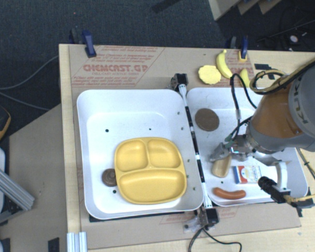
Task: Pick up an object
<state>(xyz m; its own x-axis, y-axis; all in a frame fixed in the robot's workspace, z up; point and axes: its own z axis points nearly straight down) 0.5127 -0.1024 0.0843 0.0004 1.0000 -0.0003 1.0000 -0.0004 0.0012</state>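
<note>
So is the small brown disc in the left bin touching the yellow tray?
Touching: in the camera view, the brown disc sits against the yellow tray's left edge with no gap showing.

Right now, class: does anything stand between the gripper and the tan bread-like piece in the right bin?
Nothing visible does. The gripper sits right at the top of the tan piece in the right bin. The sausage and the small carton lie beside it, not in between.

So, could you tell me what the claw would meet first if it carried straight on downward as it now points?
Most likely the tan bread-like piece just below the claw in the right bin, though the depth is hard to judge from above.
</note>
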